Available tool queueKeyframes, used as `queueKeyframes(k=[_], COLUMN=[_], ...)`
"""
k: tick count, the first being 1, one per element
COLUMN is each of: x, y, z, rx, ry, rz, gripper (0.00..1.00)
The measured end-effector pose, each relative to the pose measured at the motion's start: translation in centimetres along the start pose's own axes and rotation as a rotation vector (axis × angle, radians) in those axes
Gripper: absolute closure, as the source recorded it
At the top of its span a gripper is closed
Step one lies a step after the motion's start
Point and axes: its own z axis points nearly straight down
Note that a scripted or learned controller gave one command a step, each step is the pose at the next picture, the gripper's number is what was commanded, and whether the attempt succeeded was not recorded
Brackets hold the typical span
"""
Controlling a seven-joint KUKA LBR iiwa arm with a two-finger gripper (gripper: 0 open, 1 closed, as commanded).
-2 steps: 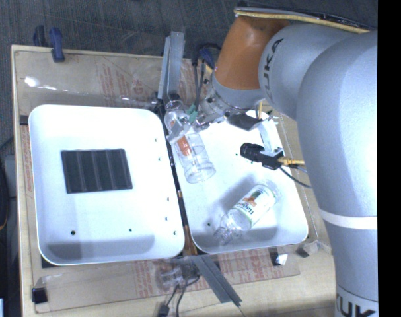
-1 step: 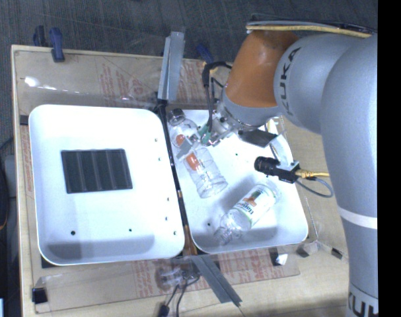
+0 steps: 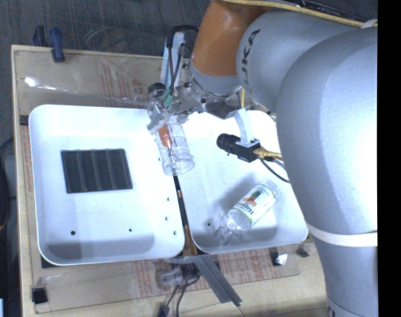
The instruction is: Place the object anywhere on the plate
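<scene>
A dark grey ridged plate (image 3: 96, 170) lies flat in the left bin (image 3: 48, 131). My gripper (image 3: 162, 119) hangs over the seam between the two bins, right of the plate's upper right corner. A small clear plastic bottle (image 3: 174, 152) with an orange streak inside hangs from its fingers, above the divider, so the gripper is shut on it. A second clear bottle (image 3: 251, 209) with an orange and white label lies on its side in the right bin (image 3: 207, 183), near the front.
The large grey arm covers the right bin's back and right side. A black fitting with a cable (image 3: 236, 146) juts from the arm over the right bin. Blue clamps (image 3: 55, 43) hold the bench's back left edge.
</scene>
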Motion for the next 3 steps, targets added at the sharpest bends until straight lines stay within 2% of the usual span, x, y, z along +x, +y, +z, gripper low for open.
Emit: queueKeyframes(k=[1, 2, 3], x=[4.6, 6.8, 11.7], y=[3.3, 4.0, -2.1], z=[-7.3, -13.6, -8.1], rx=[0.0, -0.003, 0.001], ry=[-0.001, -0.002, -0.001], rz=[0.016, -0.374, -0.476], gripper=[1.0, 1.0, 1.0])
